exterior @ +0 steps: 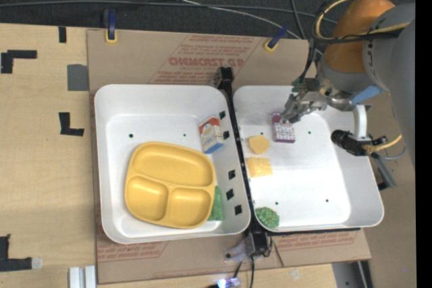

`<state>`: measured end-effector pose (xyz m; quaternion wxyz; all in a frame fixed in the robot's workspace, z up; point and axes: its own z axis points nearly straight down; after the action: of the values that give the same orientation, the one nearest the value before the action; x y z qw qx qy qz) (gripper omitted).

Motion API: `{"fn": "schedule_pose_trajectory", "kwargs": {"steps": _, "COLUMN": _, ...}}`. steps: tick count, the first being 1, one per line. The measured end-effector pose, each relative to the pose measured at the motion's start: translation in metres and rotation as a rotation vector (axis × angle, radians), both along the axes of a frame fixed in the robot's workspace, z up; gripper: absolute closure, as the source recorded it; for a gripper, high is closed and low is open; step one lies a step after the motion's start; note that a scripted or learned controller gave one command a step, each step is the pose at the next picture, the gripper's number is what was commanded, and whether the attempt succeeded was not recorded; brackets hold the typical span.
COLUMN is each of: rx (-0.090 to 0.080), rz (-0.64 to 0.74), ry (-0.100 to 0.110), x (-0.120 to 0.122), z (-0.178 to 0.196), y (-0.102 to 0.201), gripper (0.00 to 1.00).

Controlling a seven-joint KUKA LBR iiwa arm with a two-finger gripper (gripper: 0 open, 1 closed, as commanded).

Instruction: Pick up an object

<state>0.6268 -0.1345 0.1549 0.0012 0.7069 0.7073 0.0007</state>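
- Where the grey arm comes in from the right, you see its two-finger gripper [291, 112] low in the right white bin [337, 195], touching the top of the small purple-and-white box [283, 130].
- You cannot tell its finger state.
- Two yellow pieces [259, 156] lie just beside the box.
- The yellow divided tray [170, 183] sits in the left bin.

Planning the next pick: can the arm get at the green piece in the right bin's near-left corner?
Probably, but awkwardly: the green piece lies against the right bin's corner walls, which may crowd the pincer. Nothing lies on it.
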Motion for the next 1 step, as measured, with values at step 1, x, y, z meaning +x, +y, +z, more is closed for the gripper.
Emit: {"fn": "schedule_pose_trajectory", "kwargs": {"steps": 1, "rx": 0.000, "rz": 0.001, "ry": -0.001, "x": -0.0035, "z": 0.0566, "y": 0.0092, "gripper": 1.00}}
